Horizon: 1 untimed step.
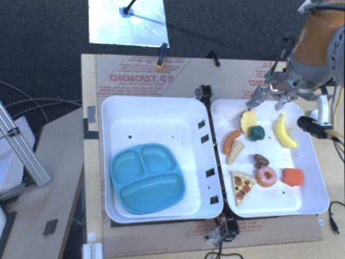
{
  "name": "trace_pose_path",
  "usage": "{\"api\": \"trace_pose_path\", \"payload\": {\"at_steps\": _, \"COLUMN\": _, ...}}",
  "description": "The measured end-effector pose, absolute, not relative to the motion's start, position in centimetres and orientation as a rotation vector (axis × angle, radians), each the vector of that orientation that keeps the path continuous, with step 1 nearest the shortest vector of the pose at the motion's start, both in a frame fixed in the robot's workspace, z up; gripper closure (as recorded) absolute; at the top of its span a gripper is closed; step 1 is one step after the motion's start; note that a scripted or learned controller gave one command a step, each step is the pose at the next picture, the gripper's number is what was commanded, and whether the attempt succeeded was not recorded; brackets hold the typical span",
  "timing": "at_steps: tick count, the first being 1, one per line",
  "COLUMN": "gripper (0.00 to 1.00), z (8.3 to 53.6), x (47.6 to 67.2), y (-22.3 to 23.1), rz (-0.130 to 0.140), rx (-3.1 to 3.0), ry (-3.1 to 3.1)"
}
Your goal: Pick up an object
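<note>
**Gripper over right bin, upper edge**

My gripper (268,97) hangs at the right bin's (310,201) upper rim, fingers spread, nothing between them. Just below lies a yellow piece (248,121); banana (284,131), donut (266,176) and pizza slice (242,185) lie lower. Board (141,75) on the bench reads "CHEMCAST GP", upper centre.

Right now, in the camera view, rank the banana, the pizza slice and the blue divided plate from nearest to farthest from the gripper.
Measured from the gripper at the right bin's far edge:
1. Banana, right bin, just in front of the gripper.
2. Pizza slice, right bin's near left part.
3. Blue divided plate, left bin.
</note>
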<state>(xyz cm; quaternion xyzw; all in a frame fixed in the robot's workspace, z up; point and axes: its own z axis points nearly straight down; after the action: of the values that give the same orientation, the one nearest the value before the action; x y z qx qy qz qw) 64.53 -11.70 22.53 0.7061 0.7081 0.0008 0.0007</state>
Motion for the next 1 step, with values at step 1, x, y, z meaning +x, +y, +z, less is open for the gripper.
{"api": "trace_pose_path", "payload": {"at_steps": 1, "gripper": 0.0, "z": 9.15, "x": 65.83, "y": -10.58, "rz": -0.006, "rx": 2.219, "ry": 2.233}}
